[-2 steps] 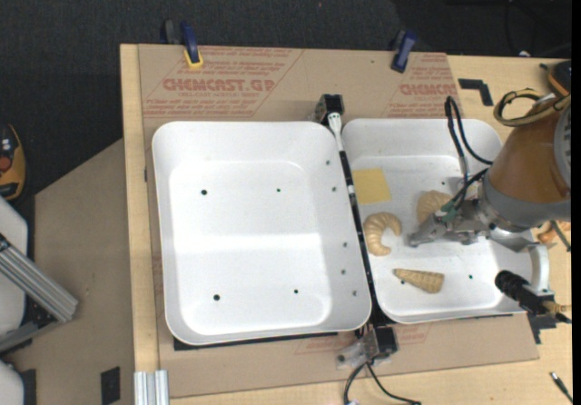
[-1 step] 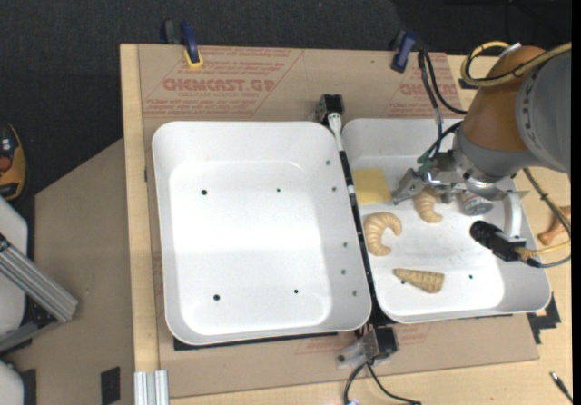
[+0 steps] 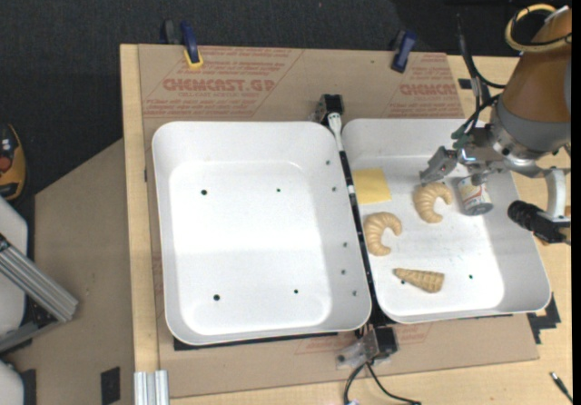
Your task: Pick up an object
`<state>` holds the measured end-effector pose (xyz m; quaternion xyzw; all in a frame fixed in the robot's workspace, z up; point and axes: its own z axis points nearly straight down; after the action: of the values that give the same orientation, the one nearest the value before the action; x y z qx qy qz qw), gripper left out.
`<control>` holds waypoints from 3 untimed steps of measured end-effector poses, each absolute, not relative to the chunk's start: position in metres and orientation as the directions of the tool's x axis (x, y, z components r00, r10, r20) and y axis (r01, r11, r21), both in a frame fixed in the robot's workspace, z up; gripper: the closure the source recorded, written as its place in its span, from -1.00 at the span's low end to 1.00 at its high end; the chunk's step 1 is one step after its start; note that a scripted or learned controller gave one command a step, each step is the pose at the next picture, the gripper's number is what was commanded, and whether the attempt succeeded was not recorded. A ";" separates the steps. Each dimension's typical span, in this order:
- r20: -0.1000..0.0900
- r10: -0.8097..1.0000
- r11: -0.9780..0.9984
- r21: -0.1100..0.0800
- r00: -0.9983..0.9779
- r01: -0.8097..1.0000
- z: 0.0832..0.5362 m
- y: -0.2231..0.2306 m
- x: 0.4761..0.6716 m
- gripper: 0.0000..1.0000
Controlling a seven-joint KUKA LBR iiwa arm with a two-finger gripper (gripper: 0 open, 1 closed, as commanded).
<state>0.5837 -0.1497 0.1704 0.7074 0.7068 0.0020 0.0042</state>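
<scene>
Curved tan croissant (image 3: 432, 202), ridged cone (image 3: 419, 280), metal claw (image 3: 451, 163)

the gripper (image 3: 451, 164) hangs over the right bin (image 3: 517, 299), just above a croissant (image 3: 432, 202) and beside a small can (image 3: 473, 195). a second croissant (image 3: 382, 232), a yellow square (image 3: 370, 185) and a cone-shaped pastry (image 3: 419, 279) lie nearer the divider. the left bin (image 3: 172, 149) adjoins it.

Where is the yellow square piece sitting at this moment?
The yellow square piece lies flat in the right bin, by the divider between the bins, just above the nearer croissant in the camera view.
</scene>
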 end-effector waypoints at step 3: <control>0.000 1.000 0.005 0.005 -0.005 1.000 0.085 -0.157 0.669 -1.00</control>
<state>0.6685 -0.1572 0.0851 0.7053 0.7089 0.0018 0.0018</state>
